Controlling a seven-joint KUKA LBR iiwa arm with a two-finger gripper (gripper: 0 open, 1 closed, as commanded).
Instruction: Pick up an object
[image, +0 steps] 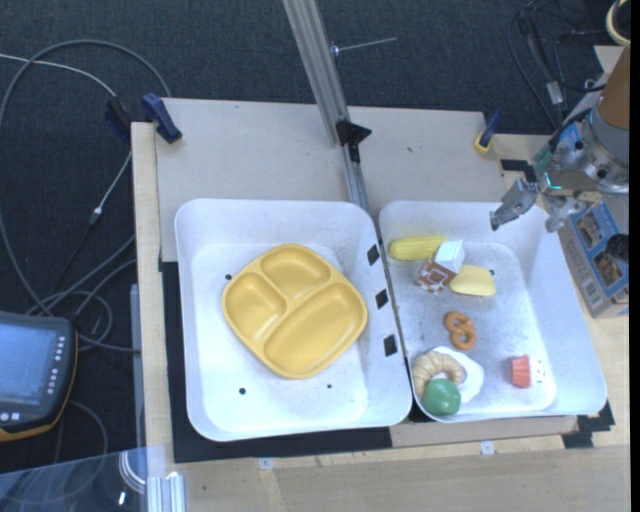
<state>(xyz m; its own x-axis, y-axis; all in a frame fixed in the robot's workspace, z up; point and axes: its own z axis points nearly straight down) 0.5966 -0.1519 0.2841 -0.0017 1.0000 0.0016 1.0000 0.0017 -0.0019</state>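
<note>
My end effector (530, 205) is hanging over the far right corner of the right bin (570, 330), with its two fingers spread apart and nothing between them. One dark finger (508, 206) is reaching left toward the bin's far rim, and I am touching none of the objects.

Below and left of me, the toys are lying scattered in the right bin. A yellow corn cob (414, 247) is lying at the far side, just beside a small white block (450, 252) and a brown-and-white checked piece (434, 276). A yellow wedge (472, 282) is resting right of those. Nearer, a pretzel (459, 328) is sitting alone in the middle. At the near edge, a pale croissant-like piece (440, 367) is touching a green ball (440, 397), and a red-and-white piece (524, 371) is lying well apart to the right.

The left bin (200, 300) is carrying a yellow divided plate (294, 310). A metal pole (320, 60) is rising at the far side between the bins.
</note>
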